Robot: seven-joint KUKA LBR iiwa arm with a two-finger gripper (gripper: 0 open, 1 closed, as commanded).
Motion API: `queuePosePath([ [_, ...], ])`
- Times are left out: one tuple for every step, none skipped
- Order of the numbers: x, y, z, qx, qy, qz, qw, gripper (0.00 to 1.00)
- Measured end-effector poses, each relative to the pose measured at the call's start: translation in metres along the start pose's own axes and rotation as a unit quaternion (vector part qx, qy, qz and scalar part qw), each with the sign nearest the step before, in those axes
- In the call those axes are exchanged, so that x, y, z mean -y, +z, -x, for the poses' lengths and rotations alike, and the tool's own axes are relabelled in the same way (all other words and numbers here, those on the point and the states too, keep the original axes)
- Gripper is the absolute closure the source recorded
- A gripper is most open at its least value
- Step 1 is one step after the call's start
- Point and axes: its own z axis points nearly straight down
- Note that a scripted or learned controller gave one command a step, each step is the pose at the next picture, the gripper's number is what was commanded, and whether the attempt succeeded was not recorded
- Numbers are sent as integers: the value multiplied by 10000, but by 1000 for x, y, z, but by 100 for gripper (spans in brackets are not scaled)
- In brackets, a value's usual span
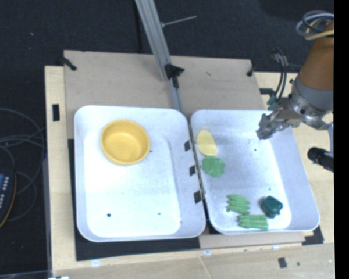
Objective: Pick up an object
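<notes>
In the left bin (87,214) sits a yellow bowl (125,142); in the right bin (299,179) a pale yellow piece (206,143) and a green lump (213,167) lie by the left wall, with two green pods (237,203) (253,221) and a dark teal piece (271,206) near the front. The hand (270,127) hovers over the right bin's upper right, apart from them all. Nothing is picked yet, and whether it is open or closed, I cannot tell.

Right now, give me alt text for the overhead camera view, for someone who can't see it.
A grey robot arm's gripper hovers over the top right of the right bin, which holds a pale yellow piece, a green lump, two green pods and a dark teal object. The left bin holds a yellow bowl.
</notes>
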Motion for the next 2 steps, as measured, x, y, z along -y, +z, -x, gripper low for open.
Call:
queuePosePath([
  [-6, -5, -45, 0, 2, -3, 10000, 100],
  [-14, -8, -89, -1, 3, -6, 10000, 100],
])
